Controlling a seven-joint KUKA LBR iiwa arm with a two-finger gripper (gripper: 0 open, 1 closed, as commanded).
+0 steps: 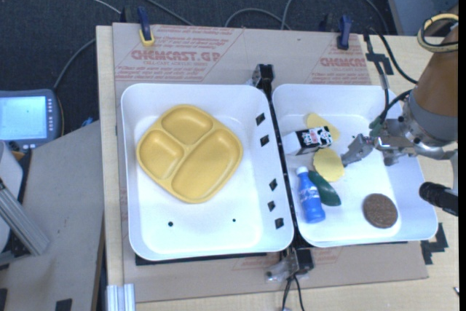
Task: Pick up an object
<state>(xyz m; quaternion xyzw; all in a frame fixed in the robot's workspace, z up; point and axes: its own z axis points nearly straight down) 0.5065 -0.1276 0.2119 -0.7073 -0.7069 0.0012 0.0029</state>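
A: State the left bin contents.
B: One yellow divided plate, lying flat.
A: And the right bin, relative to the blue bottle?
B: Green object touching it; yellow disc just above; black-and-white box beyond; brown disc apart, rightward. Gripper hangs near the yellow disc.

arm cut off right, claw perhaps blurred

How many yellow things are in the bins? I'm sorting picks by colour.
3: a yellow divided plate in the left bin; two small yellow pieces in the right bin, one above the black-and-white box, one below it. More could be hidden.
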